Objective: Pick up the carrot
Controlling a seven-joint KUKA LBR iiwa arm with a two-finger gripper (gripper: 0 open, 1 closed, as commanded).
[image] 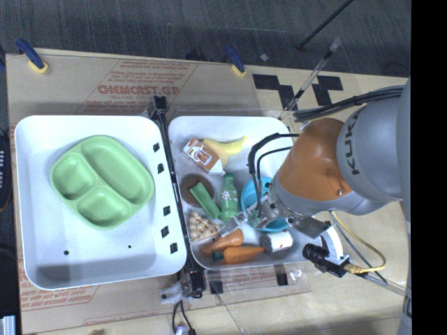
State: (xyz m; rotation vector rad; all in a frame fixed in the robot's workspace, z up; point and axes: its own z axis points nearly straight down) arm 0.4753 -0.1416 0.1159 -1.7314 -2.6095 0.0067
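Two orange carrots lie at the near edge of the right bin (pixel 209 128). The larger carrot (pixel 242 254) rests along the bin's front wall, and a shorter carrot piece (pixel 226 241) sits just behind it. My gripper (pixel 255 219) hangs low over the bin below the orange wrist band (pixel 313 167). It is just behind and to the right of the carrots, among the clutter. The wrist hides most of the gripper, and I see nothing held in it.
The right bin also holds a banana (pixel 228 146), an orange carton (pixel 201 155), a brown bowl (pixel 190 185), a green bottle (pixel 228 193), a blue cup (pixel 250 194), a waffle-like piece (pixel 200 225) and a small white can (pixel 279 241). A green divided plate (pixel 103 179) lies in the left bin (pixel 42 257).
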